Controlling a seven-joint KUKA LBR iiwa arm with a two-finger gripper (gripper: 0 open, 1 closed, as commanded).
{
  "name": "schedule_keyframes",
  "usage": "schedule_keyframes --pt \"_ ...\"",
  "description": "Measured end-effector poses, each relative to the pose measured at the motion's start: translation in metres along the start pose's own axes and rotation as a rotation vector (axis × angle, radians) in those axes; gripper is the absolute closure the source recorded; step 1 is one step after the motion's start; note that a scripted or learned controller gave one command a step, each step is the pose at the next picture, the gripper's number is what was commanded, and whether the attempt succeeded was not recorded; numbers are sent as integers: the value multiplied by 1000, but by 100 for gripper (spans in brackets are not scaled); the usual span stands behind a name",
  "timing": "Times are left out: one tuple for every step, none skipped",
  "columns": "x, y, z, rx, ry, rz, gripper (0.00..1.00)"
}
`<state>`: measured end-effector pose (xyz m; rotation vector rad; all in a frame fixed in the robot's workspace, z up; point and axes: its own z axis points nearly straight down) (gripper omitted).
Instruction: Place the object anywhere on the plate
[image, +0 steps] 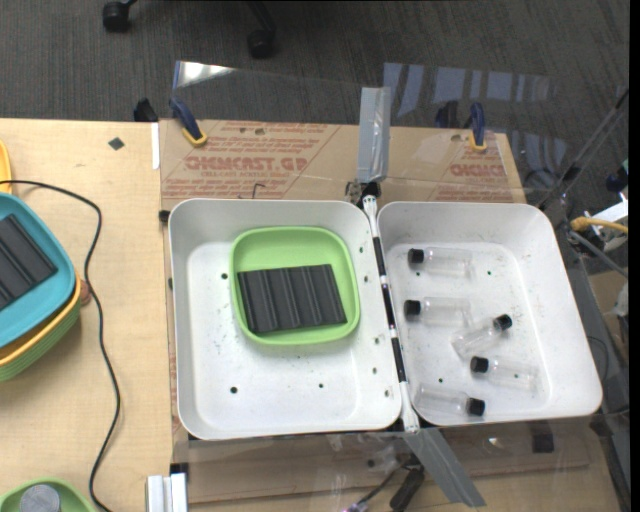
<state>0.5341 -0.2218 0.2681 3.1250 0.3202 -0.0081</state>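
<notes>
**Five capped vials lie in the right bin, the green plate beside them in the left bin**

Nearest the camera, one clear vial (475, 406) with a black cap lies by the front wall of the right bin (560, 300). Four more like it are scattered behind, all on their sides and apart from each other. In the left bin (200, 330), the square green plate (290, 243) sits towards the back and carries a dark ribbed pad (295, 298). Whether the claw is released or clenched cannot be told. A black cable (100, 330) runs across the pale wooden bench (120, 230) at left, past stacked teal and yellow trays (55, 265). Behind the bins is printed cardboard (260, 160), then grey carpet (420, 35).
</notes>
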Motion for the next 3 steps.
schedule_keyframes --pt "-6 -1 -4 2 0 3 0" --pt "-8 -2 15 2 -1 5 0" --pt "-9 -1 10 1 1 5 0"
